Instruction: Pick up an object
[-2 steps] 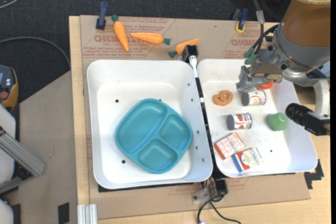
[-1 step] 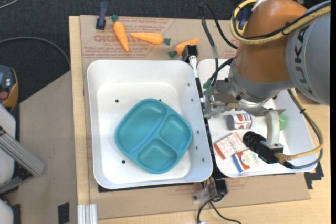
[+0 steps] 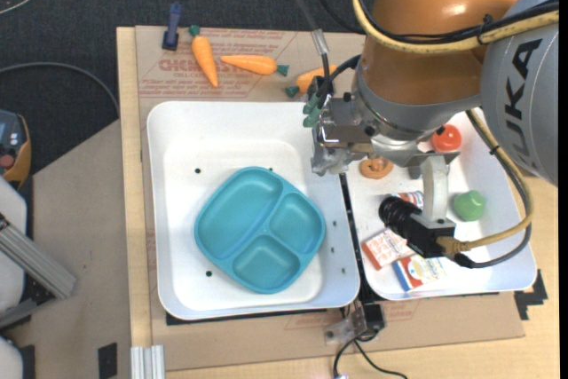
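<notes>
Claw (image 3: 333,157) poised over the seam between the 2 bins; whether open or closed, cannot tell. Blue divided plate (image 3: 259,229) lying flat in the left bin (image 3: 169,191), well apart from the claw. Probably light, stiff, slick plastic; best pinched at the raised rim or a divider ridge.

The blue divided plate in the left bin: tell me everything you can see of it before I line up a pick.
The blue divided plate is a light turquoise tray, plastic by its look, with rounded corners and three compartments set apart by raised ridges: one large, two smaller. It lies flat and right side up, turned at an angle to the walls of the left white bin. It rests on the bin's floor, nearer the front wall. Its compartments hold nothing. The gripper is up by the divider between the bins, apart from it.
</notes>
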Motion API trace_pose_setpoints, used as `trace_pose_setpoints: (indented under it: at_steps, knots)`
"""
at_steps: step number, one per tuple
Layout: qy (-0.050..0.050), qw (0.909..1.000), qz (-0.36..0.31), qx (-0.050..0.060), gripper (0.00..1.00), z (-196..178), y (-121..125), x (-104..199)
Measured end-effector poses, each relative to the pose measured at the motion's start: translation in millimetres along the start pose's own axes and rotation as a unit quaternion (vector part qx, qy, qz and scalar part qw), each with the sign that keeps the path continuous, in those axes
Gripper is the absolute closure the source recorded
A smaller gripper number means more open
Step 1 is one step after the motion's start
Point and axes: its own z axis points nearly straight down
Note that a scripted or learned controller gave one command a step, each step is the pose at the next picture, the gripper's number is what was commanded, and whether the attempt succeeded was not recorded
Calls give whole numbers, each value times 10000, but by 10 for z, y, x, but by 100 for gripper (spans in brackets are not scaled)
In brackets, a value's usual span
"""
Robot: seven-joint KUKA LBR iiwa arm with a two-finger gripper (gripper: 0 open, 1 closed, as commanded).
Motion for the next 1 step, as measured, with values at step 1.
trace_pose_setpoints:
  at_steps: [1]
  knots:
    - [-41, 9999, 65, 112, 100, 1222, -35, -83]
